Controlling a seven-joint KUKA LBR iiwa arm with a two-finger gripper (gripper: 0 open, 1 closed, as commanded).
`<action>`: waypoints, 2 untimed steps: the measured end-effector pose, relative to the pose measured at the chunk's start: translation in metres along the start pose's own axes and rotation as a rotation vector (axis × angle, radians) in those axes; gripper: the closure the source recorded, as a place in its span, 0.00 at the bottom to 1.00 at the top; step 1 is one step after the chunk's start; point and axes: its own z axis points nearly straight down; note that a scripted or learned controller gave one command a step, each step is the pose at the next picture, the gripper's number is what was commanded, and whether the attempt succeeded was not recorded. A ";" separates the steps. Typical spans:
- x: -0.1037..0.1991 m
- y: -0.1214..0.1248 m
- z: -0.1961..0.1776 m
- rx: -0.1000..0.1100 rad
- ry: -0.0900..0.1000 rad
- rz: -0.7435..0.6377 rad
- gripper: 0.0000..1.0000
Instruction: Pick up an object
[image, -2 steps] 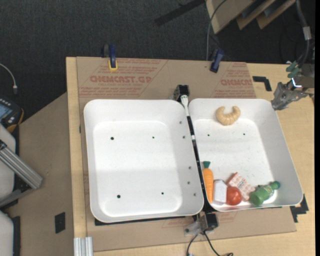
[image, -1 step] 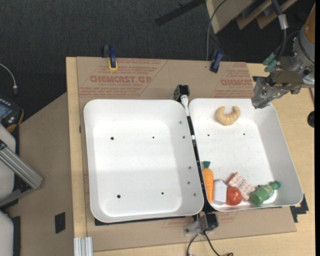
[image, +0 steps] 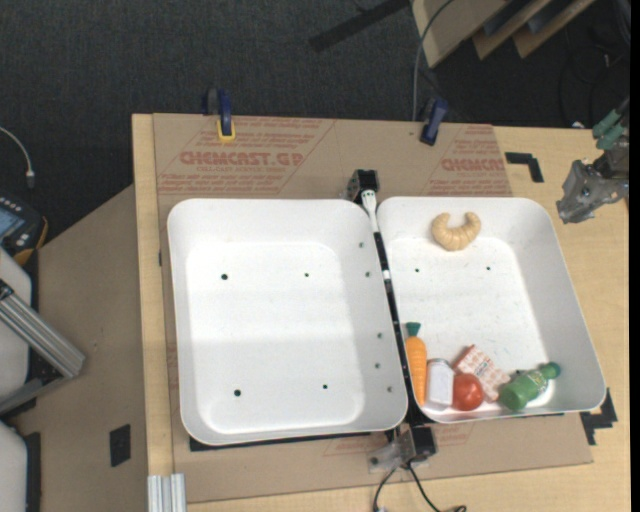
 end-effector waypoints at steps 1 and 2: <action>-0.058 -0.024 0.027 0.011 0.002 0.002 1.00; -0.144 -0.022 0.002 0.001 -0.004 0.003 1.00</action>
